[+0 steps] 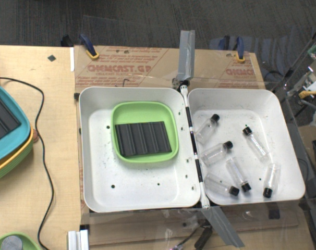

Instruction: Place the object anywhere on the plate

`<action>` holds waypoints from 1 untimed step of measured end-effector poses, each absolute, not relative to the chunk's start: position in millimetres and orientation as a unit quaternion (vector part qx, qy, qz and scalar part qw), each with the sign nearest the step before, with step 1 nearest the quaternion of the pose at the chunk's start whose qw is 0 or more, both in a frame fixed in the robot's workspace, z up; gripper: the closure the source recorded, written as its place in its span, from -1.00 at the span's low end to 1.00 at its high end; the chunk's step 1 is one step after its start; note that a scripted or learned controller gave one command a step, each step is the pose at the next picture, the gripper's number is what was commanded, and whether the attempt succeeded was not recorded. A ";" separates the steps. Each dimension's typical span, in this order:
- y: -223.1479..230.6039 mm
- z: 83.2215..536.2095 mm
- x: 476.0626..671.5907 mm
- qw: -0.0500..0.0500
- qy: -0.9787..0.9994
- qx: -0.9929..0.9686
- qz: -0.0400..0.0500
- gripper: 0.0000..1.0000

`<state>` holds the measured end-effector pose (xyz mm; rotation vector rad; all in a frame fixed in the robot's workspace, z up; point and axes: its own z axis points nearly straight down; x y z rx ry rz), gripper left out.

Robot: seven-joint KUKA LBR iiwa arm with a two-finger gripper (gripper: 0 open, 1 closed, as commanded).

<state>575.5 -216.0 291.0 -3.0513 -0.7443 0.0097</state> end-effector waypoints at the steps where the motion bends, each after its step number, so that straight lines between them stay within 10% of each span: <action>1: -222.1 271.8 576.9 0.001 -0.102 -0.995 0.003 -1.00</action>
